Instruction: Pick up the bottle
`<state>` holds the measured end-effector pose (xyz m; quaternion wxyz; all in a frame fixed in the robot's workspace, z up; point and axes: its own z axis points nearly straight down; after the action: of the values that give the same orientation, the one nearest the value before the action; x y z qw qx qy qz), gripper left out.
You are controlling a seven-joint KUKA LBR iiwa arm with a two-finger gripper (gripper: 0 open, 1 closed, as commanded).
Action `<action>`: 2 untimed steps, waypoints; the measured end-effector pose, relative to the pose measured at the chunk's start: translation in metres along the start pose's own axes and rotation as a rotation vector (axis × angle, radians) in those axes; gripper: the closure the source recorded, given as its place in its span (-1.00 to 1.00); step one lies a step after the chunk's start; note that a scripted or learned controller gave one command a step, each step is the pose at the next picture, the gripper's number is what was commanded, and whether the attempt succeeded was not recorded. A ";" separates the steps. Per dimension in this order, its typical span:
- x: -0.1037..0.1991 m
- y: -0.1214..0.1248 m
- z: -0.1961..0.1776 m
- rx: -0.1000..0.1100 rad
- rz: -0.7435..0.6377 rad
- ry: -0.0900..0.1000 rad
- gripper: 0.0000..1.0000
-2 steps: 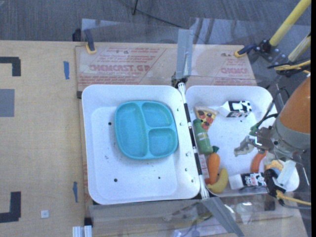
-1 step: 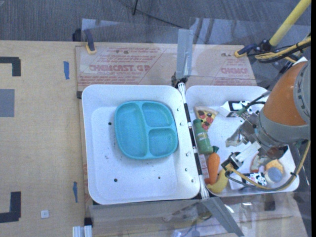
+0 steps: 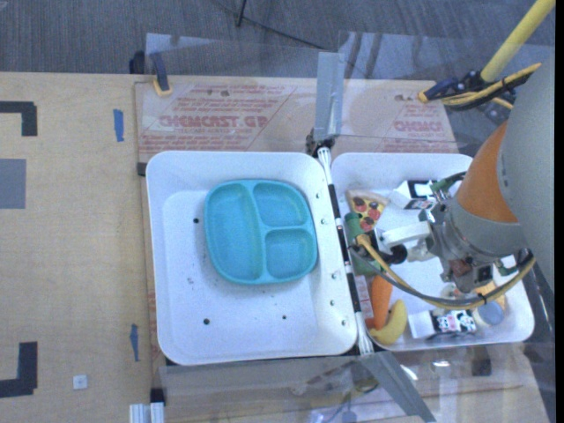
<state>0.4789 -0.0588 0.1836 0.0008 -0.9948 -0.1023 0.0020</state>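
My gripper (image 3: 460, 276) hangs over the middle of the right bin (image 3: 388, 167), under the grey wrist with its orange band. I cannot pick out the bottle with certainty. A small green item (image 3: 353, 228) lies against the bin's left wall, to the left of the gripper, and may be part of it. A pale blue round item (image 3: 493, 312) shows just below the wrist near the front right corner. Much of the bin floor is hidden by the arm.
The right bin also holds a pizza-slice toy (image 3: 367, 208), an orange carrot (image 3: 381, 295), a yellow banana (image 3: 393, 322) and a black-and-white item (image 3: 454, 322). A teal divided plate (image 3: 261, 231) lies in the left bin (image 3: 176, 263). A yellow clamp (image 3: 480, 82) sits at the back right.
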 end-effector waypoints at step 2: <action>-0.016 0.076 -0.091 -0.001 -0.304 0.001 -1.00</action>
<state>0.4794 -0.1366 0.2748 0.0004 -0.9678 -0.2519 0.0013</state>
